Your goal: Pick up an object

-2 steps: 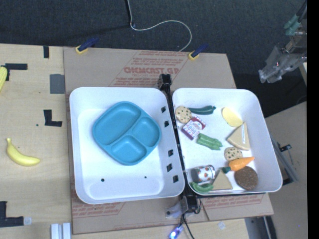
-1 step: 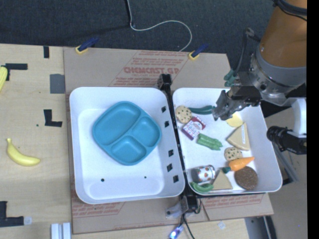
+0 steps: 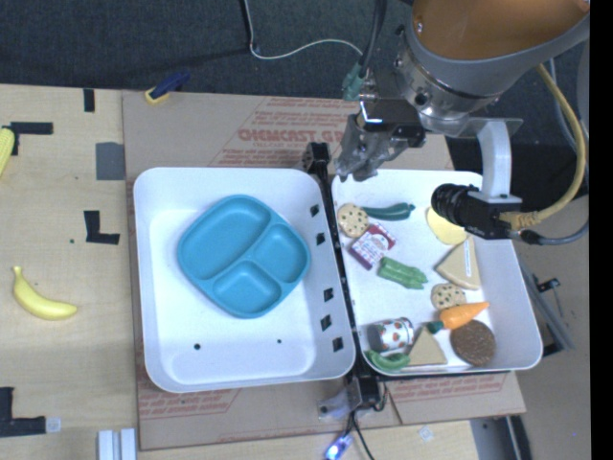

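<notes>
My gripper [image 3: 356, 164] hangs over the back left corner of the right bin [image 3: 525, 295], close to the divider between the bins. Just in front of it lie a chocolate-chip cookie [image 3: 352, 220] and a green chili pepper [image 3: 388, 211]. A red packet [image 3: 372, 245] and a green pickle-like piece [image 3: 402, 274] lie further forward. I see nothing held at the gripper.
The right bin also holds a yellow piece [image 3: 442, 228], a sandwich wedge [image 3: 462, 266], a carrot [image 3: 462, 314], a brown patty [image 3: 473, 342] and a small can [image 3: 391, 333]. A blue divided plate [image 3: 244, 255] lies in the left bin [image 3: 158, 286]. A banana [image 3: 40, 298] rests on the bench.
</notes>
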### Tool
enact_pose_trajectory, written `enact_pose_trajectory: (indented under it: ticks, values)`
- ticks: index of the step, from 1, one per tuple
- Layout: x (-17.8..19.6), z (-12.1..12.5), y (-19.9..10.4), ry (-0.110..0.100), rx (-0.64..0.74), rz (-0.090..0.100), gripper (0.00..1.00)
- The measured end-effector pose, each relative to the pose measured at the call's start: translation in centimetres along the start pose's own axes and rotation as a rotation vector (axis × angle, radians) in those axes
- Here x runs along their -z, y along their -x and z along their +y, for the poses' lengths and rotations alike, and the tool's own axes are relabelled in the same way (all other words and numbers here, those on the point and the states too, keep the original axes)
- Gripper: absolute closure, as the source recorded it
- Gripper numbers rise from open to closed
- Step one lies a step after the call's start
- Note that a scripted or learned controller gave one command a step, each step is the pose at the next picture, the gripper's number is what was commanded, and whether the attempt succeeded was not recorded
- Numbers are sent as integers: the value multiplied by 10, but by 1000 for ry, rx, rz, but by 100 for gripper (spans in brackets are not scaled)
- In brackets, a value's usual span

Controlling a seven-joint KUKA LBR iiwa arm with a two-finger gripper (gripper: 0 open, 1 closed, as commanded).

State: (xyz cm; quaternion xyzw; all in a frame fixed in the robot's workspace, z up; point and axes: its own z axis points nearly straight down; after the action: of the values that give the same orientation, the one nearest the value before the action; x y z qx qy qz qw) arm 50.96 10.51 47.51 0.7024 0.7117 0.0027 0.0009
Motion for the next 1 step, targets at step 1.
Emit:
enact_pose_trajectory:
  ticks: [1]
  values:
    - [-83,-29,13,-17,-13,-5,100]
